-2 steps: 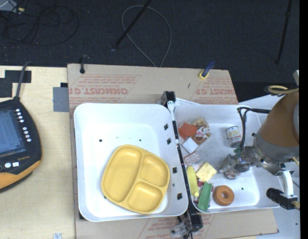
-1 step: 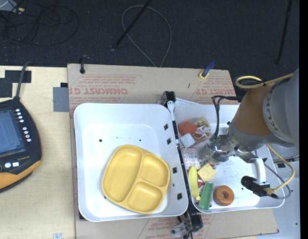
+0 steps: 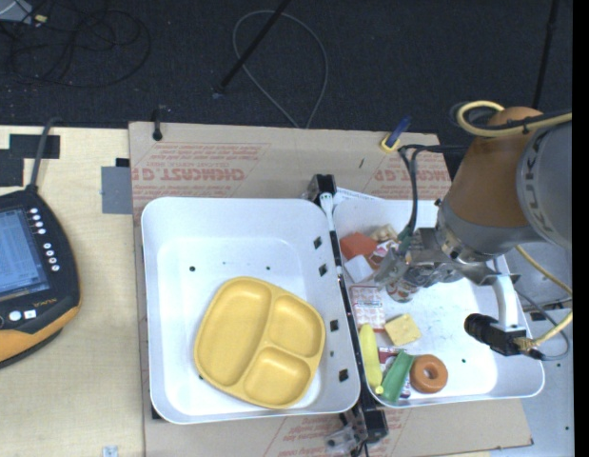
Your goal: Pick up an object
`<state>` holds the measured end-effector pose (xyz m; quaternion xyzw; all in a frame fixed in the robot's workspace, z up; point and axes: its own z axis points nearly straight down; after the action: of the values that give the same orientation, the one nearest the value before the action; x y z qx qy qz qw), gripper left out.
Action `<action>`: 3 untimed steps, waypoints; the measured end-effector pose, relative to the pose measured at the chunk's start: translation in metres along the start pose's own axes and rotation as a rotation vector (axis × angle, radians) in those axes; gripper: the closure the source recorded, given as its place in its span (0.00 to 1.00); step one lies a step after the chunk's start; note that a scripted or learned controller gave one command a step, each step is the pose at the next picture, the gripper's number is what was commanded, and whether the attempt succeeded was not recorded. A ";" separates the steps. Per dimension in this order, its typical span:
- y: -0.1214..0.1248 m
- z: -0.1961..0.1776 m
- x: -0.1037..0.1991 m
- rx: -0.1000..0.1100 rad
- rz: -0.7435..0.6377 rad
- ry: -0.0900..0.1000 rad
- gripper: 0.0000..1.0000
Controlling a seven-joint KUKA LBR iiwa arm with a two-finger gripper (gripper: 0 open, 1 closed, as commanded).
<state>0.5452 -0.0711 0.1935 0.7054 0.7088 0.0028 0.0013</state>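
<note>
Objects lay loose in the right bin (image 3: 522, 374): donut (image 3: 429, 373), green marker (image 3: 396, 376), yellow block (image 3: 402, 329), banana (image 3: 369, 347), red item (image 3: 358, 247). Nothing lifted as yet. Hovered low over that bin's middle, the gripper (image 3: 401, 276); could not tell its grip. Yellow tray (image 3: 259, 341) sat alone in left bin (image 3: 170, 255). Whole pick left to do

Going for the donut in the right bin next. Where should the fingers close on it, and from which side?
Come straight down on the donut: it lies flat near the right bin's front wall. Pinch across the ring's outer rim, fingers front and back, since the green marker crowds its left side.
</note>
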 end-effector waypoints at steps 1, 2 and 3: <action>0.032 -0.021 0.050 0.005 0.000 -0.001 1.00; -0.032 -0.042 0.102 0.012 0.001 0.001 1.00; -0.036 -0.060 0.072 0.007 0.007 -0.003 1.00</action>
<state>0.5087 0.0010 0.2536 0.7078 0.7064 -0.0006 -0.0003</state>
